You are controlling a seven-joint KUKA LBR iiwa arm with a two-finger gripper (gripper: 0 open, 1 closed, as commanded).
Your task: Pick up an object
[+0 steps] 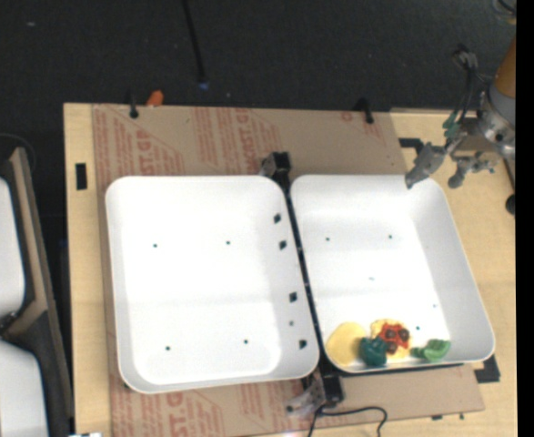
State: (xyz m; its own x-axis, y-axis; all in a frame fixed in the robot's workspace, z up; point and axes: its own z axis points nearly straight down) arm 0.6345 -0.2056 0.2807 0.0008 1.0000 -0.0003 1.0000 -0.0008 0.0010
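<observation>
the objects lie in a small heap at the near edge of the right bin: a pale yellow flat piece, a teal piece touching it, a red and orange piece just behind, and a green piece a little to the right. my pincer hangs over the far right corner of that bin, well apart from the heap, its fingers spread and with nothing between them. the left bin stands beside on the desk.

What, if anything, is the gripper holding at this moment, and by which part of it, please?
Nothing is held. The gripper sits at the right bin's far corner with nothing between its fingers; the small toys lie at the bin's near edge.
</observation>
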